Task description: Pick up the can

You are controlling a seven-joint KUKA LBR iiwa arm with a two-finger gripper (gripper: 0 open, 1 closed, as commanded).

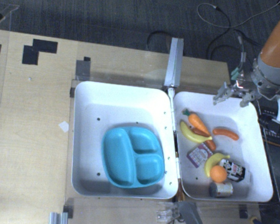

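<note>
The can (221, 190) is a small grey cylinder lying on its side at the front edge of the right bin (259, 144), just in front of an orange (218, 174). My gripper (234, 97) hangs over the back rim of that bin, far behind the can. Its fingers are spread open with nothing between them.
The right bin also holds a carrot (197, 122), two bananas (192, 133), a sausage (225, 133), a purple packet (199, 155) and a black-and-white carton (233, 170). A blue divided plate (133, 156) lies in the left bin (90, 129).
</note>
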